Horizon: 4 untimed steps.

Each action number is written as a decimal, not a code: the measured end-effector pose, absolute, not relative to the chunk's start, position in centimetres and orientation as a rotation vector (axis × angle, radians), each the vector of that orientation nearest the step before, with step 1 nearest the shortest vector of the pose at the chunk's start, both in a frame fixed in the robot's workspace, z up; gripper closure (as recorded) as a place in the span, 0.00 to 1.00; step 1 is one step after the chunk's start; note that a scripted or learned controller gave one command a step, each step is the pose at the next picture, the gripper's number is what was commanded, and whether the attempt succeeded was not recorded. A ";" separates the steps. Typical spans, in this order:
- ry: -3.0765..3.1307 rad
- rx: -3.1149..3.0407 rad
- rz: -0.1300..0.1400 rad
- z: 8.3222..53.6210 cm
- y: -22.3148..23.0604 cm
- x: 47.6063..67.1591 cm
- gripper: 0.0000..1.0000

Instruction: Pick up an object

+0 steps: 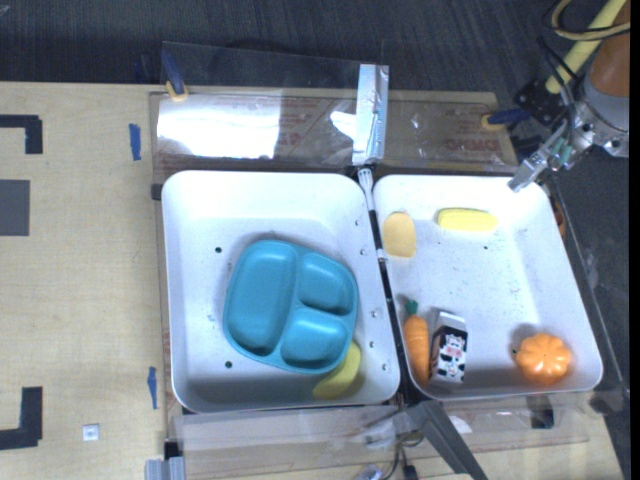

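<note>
**Asker:** What sits closest to the lens, and how far have you got?

**Me:** Nearest the front edge is the left bin [185, 268], and in it, going largest to smallest, the blue divided plate [288, 306] and a yellow piece [343, 373] tucked under the plate's front right corner. As for progress, I judge nothing is picked yet. My jaws [527, 175] hover at the back right corner of the right bin [520, 268], above its rim, with nothing showing between them. Whether they are parted or closed I cannot tell; they are too small and blurred.

**Asker:** So what is there to take in your bin?

**Me:** By size: the orange pumpkin [543, 356] in the front right corner, the milk carton [451, 346] at the front, touching or just beside the carrot [416, 345] that lies along the left wall, then the yellow lemon-like piece [465, 220] near the back wall, and a pale orange piece [399, 234] hard against the back left corner.

**Asker:** Room to move?

**Me:** The middle of the right bin floor is open. The piece near the back wall stands apart from its neighbours and nearest to me, so I judge it the easiest reach. The carrot and the corner piece hug the wall, leaving little space on that side.
</note>
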State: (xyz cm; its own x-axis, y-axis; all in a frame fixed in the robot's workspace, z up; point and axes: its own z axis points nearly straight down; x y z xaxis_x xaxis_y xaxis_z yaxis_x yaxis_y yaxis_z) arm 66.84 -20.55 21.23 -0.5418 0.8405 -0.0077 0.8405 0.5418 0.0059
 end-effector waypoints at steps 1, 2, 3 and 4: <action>2.859 1.276 0.001 24.1 -22.3 66.8 1.00; 2.970 0.986 0.000 28.1 -22.3 66.2 1.00; 3.073 0.592 -0.001 29.2 -22.3 66.0 1.00; 3.105 0.412 -0.002 29.0 -22.1 66.1 1.00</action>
